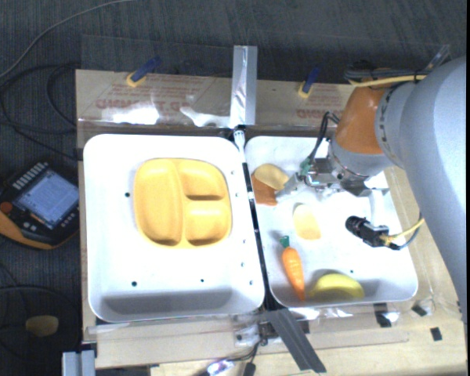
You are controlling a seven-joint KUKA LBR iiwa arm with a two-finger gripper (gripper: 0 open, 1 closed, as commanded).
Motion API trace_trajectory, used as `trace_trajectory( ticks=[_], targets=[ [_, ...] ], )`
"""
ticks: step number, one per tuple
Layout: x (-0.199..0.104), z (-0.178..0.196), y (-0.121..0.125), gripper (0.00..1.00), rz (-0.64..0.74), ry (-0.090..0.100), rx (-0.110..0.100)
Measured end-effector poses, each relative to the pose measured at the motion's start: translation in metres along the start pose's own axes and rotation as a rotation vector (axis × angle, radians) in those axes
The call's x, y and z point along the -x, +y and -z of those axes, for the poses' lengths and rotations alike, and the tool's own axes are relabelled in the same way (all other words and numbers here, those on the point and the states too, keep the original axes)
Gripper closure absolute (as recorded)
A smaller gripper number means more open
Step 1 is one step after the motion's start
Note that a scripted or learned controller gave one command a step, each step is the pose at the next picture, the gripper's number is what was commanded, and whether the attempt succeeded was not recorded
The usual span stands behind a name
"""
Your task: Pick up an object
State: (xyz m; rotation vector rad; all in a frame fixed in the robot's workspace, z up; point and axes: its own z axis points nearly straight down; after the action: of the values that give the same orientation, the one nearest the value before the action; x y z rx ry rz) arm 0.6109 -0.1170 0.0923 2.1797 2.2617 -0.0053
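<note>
The task names no particular object, so the candidates are the loose items in the right-hand shallow white bin [403, 276]. Nearest, just below the end effector [323, 175], lies a pale cream-yellow block-shaped item [306, 223], flat on the bin floor and apart from its neighbours. To the end effector's left, close against the bin's dividing wall, sits a tan rounded piece resembling bread [269, 176] with a small orange-brown piece [264, 195] touching its lower edge. Further below lie an orange plastic carrot with a green top [292, 265] and, beside it at the bin's near wall, a yellow curved banana-like item [336, 286]. These appear scattered as free picking targets, none stacked, which should favour single-item grasps.

The end effector hangs low over the upper middle of the right bin, under the orange band [359, 128] of the grey arm [435, 139]. Its state cannot be told at this resolution, and nothing is seen held in it. Whether it touches the bin floor cannot be told either. A black fitting with a yellow cable [366, 229] lies to its lower right.

Well to the left, the second shallow white bin [110, 288] carries a yellow divided plastic tray [182, 200]. The bench [102, 100] surrounds both bins.

In my judgement the pick is not yet made; the cream block is the likeliest target.
</note>
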Motion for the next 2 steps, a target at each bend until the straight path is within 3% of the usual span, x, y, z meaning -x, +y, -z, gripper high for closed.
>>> trace_trajectory(
  ticks=[1,2],
  targets=[
    [-0.009,-0.003,-0.051,0.0,0.206,-0.004,0.013],
    [-0.01,0.007,-0.05,1.0,0.206,-0.001,0.015]
  ],
)
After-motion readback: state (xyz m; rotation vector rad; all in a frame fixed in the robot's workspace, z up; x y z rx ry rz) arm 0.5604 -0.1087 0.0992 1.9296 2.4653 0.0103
